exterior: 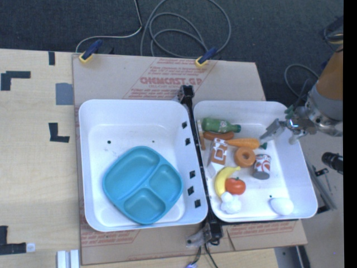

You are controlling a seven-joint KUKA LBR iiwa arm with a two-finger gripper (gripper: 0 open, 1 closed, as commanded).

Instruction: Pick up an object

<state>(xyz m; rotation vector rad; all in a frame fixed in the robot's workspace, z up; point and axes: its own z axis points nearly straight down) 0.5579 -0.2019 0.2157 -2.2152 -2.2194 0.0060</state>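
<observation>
The right bin point(298, 166) holds a pile of toy food. A green bottle point(221, 125) lies at the back, with an orange carrot point(242, 143) and a brown sausage point(216, 135) just in front of it. Below them sit a small carton point(218, 152), a donut point(244, 157) and a can point(261, 166). A banana point(223, 177), a red tomato point(236, 186) and a white lump point(231, 204) lie near the front. My gripper point(282, 133) hovers over the bin's back right part, open, with nothing between its fingers point(271, 130). It is just right of the carrot's tip.
The left bin point(92, 149) contains a blue divided plate point(143, 184). A white egg-like piece point(281, 205) rests in the right bin's front right corner. Cables loop on the dark floor point(189, 27) behind the cardboard sheet.
</observation>
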